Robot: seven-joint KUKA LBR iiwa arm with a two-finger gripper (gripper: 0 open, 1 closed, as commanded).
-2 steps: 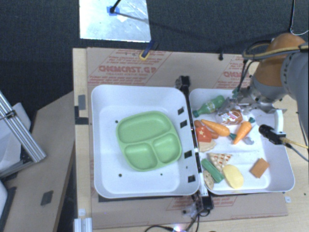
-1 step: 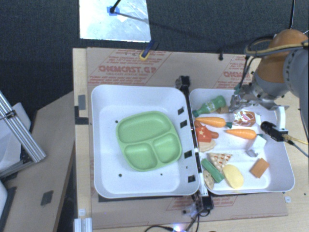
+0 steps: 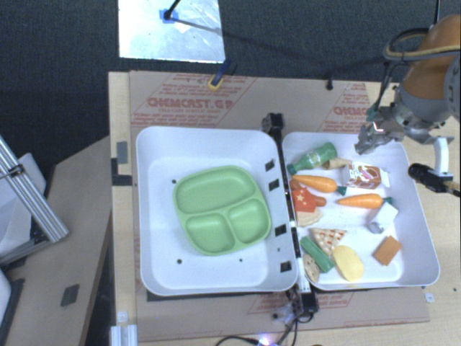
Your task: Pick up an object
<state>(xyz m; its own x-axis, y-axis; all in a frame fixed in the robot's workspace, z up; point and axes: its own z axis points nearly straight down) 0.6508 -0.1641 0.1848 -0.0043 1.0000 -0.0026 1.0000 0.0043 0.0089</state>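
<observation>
Glossy white bins [image 3: 155, 193] hold a smooth green tray [image 3: 220, 209].

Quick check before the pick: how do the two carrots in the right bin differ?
The upper carrot is fatter and lies against the bin's left side, beside the green bottle. The lower carrot is slimmer and lies nearer mid-bin, below the red-labelled packet. Both are orange, lying flat, roughly crosswise in the right bin.

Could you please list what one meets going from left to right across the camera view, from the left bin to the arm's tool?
Left bin → green divided plate → green bottle → yellow lemon-like piece → orange block. The tool hangs above the right bin's far edge.
</observation>
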